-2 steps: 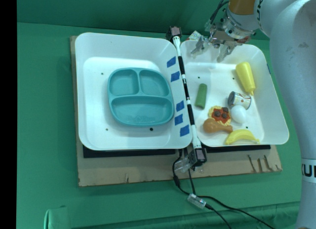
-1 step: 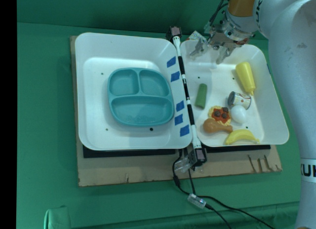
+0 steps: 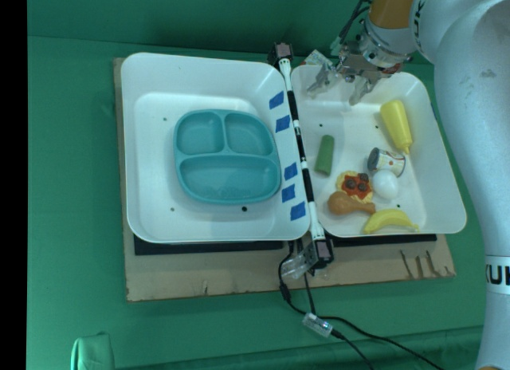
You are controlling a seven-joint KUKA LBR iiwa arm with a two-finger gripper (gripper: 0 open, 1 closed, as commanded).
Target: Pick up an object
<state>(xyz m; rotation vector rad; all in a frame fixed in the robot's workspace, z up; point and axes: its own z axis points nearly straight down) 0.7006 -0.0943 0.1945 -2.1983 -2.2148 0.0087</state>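
The jaws (image 3: 341,81) hang spread wide with nothing between them over the far end of the right bin (image 3: 446,201). Toys lie nearer in that bin: a green cylinder (image 3: 324,155), yellow bottle (image 3: 397,124) and banana (image 3: 390,219).

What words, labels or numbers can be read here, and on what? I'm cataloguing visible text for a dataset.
"KU": black letters, cut off by the picture's edge, low on the grey robot arm.
Print on the small white cup lying on its side: too small to read.
Blue tape squares on the white bin's rim: blank.
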